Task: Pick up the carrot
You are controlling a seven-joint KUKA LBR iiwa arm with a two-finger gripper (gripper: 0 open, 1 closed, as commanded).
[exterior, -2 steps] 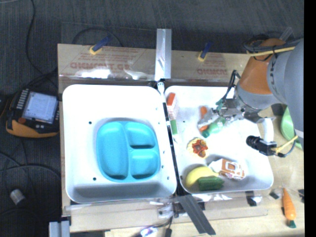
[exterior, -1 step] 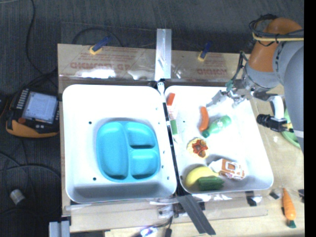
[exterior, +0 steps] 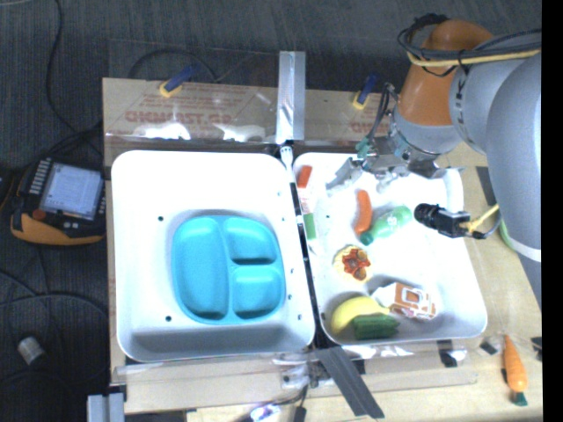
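The carrot (exterior: 362, 211) is seen in the upper part of the right-hand bin (exterior: 471, 297), right of centre in the frame, lying with its long axis nearly up-and-down in the picture, tilted slightly. Its lower end is touching, or just beside, a green toy vegetable (exterior: 391, 221). The gripper (exterior: 376, 167) is placed just above the carrot in the frame, near the bin's top rim, so the carrot lies below and slightly left of it. Nothing is seen held between the fingers; they appear to be spread, though this is poorly resolved. A short descent towards the lower frame would be called for, with the jaws set across the carrot's narrow width.
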